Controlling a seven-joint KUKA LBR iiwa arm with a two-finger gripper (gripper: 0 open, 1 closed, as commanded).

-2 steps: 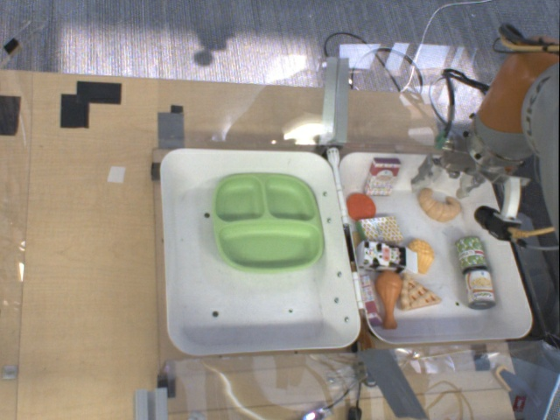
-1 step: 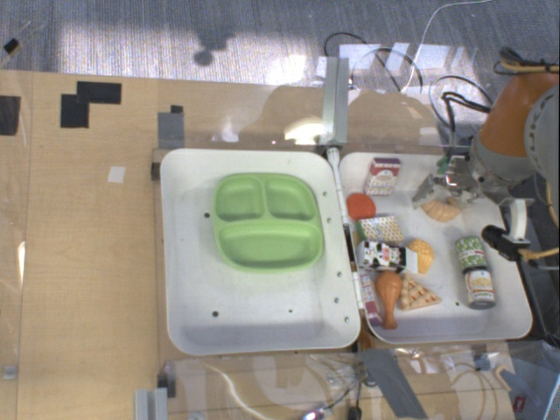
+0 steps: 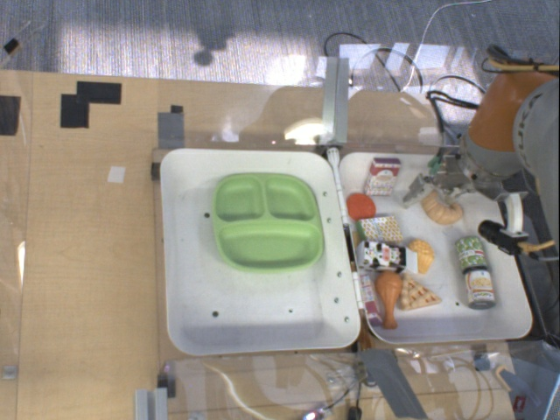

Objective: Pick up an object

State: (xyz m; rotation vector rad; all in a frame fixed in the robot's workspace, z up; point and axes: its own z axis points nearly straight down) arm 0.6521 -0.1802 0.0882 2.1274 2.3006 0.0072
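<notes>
- The arm (image 3: pixel 516 121), grey with its orange band, reaches in from the right over the far corner of the right bin (image 3: pixel 516 326), so the step in hand looks like the approach to a grasp, not a lift.
- The left bin (image 3: pixel 175 322) bears a green divided plate (image 3: pixel 265 220) lying flat near its middle, well apart from the arm.
- The right bin holds the clutter: a small red-and-white carton (image 3: pixel 383 175) at the far edge, a red round piece (image 3: pixel 360 206), a patterned packet (image 3: pixel 381 228), a black-and-white carton (image 3: pixel 381 255), a drumstick (image 3: pixel 388 297), a pizza slice (image 3: pixel 420 297), an orange piece (image 3: pixel 423 255) and two cans (image 3: pixel 471 254) lying near the right wall.
- The gripper (image 3: pixel 442 180) hangs just above a tan, lumpy pastry-like toy (image 3: pixel 443 208), the likeliest target.
- The jaws seem to stand apart, metal tips splayed to either side above the toy, with nothing between them; I judge them spread and empty.
- That toy sits toward the far right of the right bin, clear of its neighbours, pale brown and rounded with a ridged top.
- The next move calls for a straight descent to straddle the toy, then a close; its rounded shape may slip sideways out of the tips.
</notes>
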